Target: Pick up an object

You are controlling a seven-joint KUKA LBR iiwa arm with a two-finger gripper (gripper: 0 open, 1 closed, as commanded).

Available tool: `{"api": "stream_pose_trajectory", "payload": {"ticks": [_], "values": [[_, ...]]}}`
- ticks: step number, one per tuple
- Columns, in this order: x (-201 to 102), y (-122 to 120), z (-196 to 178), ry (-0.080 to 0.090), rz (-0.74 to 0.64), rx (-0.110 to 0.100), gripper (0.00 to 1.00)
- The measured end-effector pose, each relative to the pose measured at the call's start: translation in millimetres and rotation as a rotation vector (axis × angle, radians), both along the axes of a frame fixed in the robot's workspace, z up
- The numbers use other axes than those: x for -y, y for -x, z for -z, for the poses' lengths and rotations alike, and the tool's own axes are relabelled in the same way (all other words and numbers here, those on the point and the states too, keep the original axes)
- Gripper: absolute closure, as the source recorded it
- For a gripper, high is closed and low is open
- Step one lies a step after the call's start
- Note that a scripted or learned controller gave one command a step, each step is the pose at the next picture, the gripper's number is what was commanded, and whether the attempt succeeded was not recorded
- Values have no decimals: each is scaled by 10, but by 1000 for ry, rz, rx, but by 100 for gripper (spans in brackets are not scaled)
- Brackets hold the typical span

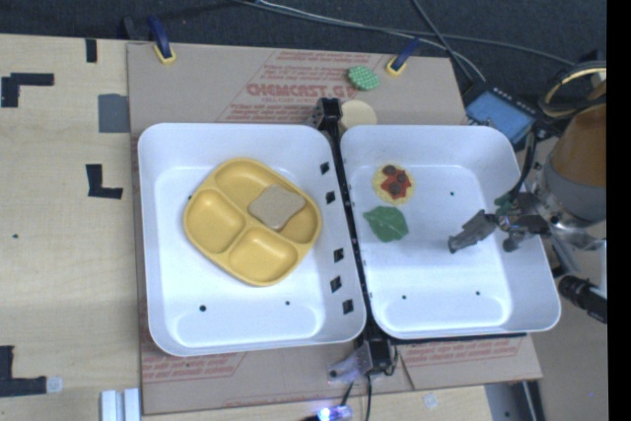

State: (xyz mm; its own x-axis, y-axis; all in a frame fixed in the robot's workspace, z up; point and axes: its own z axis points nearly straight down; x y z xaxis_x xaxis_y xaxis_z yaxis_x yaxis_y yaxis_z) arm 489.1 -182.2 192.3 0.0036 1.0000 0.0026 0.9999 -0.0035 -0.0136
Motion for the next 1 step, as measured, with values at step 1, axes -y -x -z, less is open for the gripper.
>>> {"api": "stream_pose_trajectory", "payload": {"ticks": [1], "values": [[-3,-31,-60,3,-4,12,0]]}}
